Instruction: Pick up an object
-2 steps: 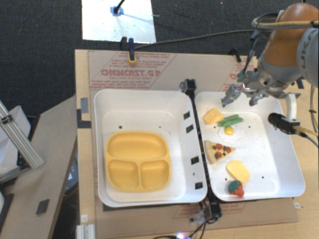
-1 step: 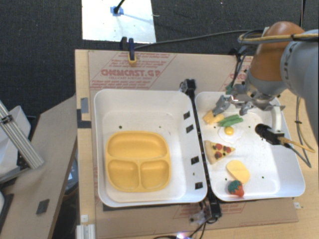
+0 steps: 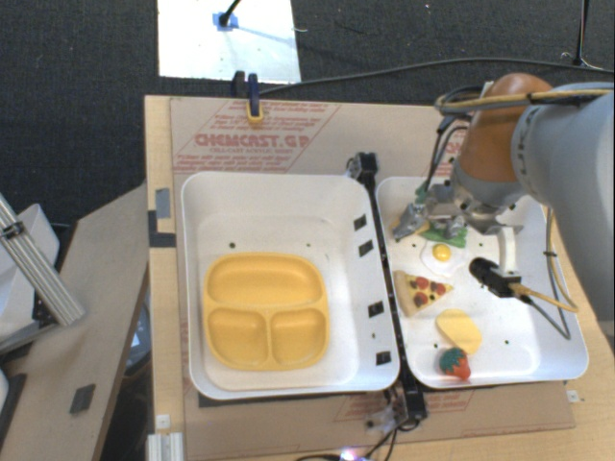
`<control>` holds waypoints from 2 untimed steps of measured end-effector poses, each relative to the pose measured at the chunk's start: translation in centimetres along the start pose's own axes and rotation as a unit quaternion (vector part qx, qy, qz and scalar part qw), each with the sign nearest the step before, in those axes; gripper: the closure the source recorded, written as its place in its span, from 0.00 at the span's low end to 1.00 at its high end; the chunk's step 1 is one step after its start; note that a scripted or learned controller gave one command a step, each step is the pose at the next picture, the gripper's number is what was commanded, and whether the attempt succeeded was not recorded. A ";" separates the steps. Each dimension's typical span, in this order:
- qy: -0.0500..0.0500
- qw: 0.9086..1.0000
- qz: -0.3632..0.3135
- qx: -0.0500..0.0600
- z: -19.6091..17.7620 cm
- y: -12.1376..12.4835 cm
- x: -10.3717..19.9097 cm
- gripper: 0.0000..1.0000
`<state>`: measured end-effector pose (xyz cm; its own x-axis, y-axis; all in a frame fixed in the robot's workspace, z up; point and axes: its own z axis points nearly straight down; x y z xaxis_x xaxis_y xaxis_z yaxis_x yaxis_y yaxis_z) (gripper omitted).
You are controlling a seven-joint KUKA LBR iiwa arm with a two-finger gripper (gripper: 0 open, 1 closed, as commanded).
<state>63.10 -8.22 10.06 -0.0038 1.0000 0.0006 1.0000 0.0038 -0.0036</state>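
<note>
A: Where is the grey two-finger gripper (image 3: 437, 221) hovering?

B: Over the right white bin (image 3: 557, 353), at its far end, with something green beneath it. The flat fried-egg toy (image 3: 441, 253) is lying just toward the camera from it.

A: Are the jaws parting?

B: I cannot tell. The triangular pizza-slice toy (image 3: 423, 291) is lying nearer the camera, its long axis running roughly left to right.
</note>
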 end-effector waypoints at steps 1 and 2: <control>-0.002 1.000 0.000 -0.011 0.9 0.6 0.1 0.00; -0.003 1.000 0.000 -0.016 -0.6 0.9 -0.1 1.00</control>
<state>63.96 -8.29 10.62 -0.0039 1.0000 -0.0050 0.9996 0.0040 0.0276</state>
